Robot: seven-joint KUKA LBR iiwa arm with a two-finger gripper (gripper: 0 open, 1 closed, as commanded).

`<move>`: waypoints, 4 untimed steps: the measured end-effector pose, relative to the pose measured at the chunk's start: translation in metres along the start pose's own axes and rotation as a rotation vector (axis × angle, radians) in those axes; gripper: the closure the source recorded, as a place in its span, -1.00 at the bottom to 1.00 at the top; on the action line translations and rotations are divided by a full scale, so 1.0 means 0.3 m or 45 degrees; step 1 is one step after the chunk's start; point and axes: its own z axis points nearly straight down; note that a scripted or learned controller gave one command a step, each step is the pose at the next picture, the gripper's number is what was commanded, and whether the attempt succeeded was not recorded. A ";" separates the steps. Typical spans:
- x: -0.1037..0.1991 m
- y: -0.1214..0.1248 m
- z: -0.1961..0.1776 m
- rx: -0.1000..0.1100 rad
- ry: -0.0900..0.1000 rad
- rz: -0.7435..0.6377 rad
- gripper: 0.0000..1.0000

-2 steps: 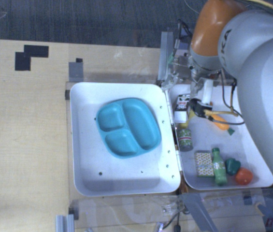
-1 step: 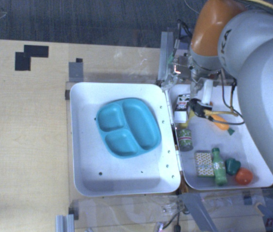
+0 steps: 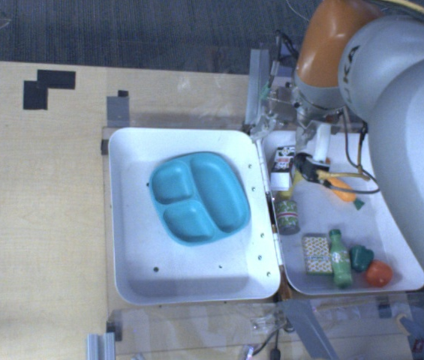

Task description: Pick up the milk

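Note:
The milk (image 3: 281, 177) is a small white container with a dark printed label, lying at the far left side of the right bin (image 3: 392, 223), close to the wall shared with the left bin. My gripper (image 3: 302, 130) hangs over the back left corner of the right bin, just behind the milk and slightly to its right. The grey wrist and orange band above it cover that corner. Nothing shows held in the gripper.
A blue divided plate (image 3: 199, 196) lies in the left bin (image 3: 133, 276). In the right bin sit a green-labelled can (image 3: 287, 215), an orange carrot-like piece (image 3: 340, 188), a checkered box (image 3: 316, 254), a green bottle (image 3: 338, 259), a teal object (image 3: 360, 257) and a red-orange fruit (image 3: 379, 274).

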 end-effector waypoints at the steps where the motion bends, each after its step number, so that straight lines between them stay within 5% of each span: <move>1: 0.000 0.000 0.000 0.000 0.000 0.000 -1.00; 4: -0.046 0.009 -0.001 0.000 0.000 0.096 -1.00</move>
